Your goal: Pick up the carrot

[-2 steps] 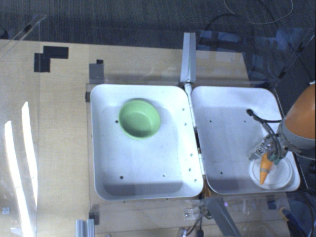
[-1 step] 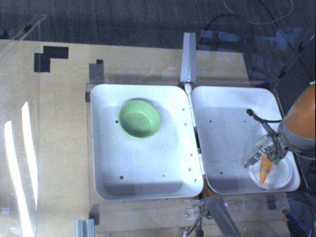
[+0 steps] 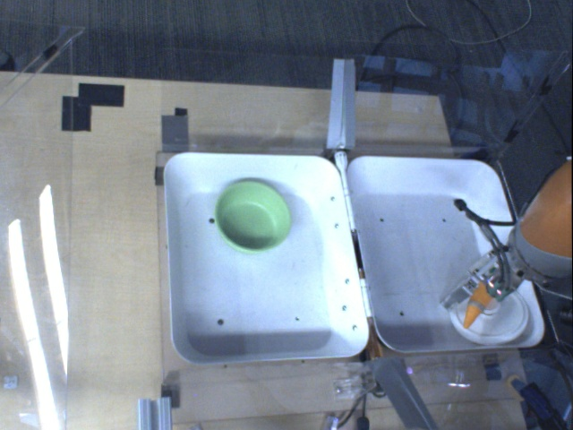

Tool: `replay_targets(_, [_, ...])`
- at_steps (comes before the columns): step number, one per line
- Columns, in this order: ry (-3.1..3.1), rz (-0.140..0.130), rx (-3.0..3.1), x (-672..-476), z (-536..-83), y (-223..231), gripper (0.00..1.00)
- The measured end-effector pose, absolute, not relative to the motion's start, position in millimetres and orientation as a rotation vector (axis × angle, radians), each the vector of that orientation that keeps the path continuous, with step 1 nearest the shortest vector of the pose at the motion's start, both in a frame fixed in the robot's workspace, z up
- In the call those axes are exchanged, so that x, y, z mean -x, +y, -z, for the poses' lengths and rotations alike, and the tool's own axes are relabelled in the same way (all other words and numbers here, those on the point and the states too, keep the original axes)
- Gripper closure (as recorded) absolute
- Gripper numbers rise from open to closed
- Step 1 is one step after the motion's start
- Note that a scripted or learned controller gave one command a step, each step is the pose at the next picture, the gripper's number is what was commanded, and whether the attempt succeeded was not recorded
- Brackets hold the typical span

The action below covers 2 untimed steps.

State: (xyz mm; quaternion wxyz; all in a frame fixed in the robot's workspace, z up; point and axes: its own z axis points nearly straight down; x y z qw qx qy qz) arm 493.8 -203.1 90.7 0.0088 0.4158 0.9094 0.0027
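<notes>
The orange carrot (image 3: 475,308) is in the front right corner of the right bin (image 3: 412,240), its pointed end down over a small white dish (image 3: 497,326). My gripper (image 3: 482,290) reaches in from the right edge and sits right on the carrot. Its metal fingers (image 3: 460,294) stand on either side of the carrot's upper part and are shut on it. The grey wrist with the orange band (image 3: 548,222) is above and to the right, and the carrot's top end is hidden behind the fingers.
A green bowl (image 3: 255,215) sits in the back of the left bin (image 3: 224,312). A metal divider (image 3: 356,258) runs between the two bins. A black cable (image 3: 474,218) loops from the wrist over the right bin.
</notes>
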Motion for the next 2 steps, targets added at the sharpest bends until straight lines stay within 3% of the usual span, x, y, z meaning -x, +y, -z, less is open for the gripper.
replay_targets(1, [2.836, -0.015, -1.290, -498.1, -104, -201, 1.00])
replay_targets(2, [2.470, -0.015, -1.915, -528.3, -91, -131, 1.00])
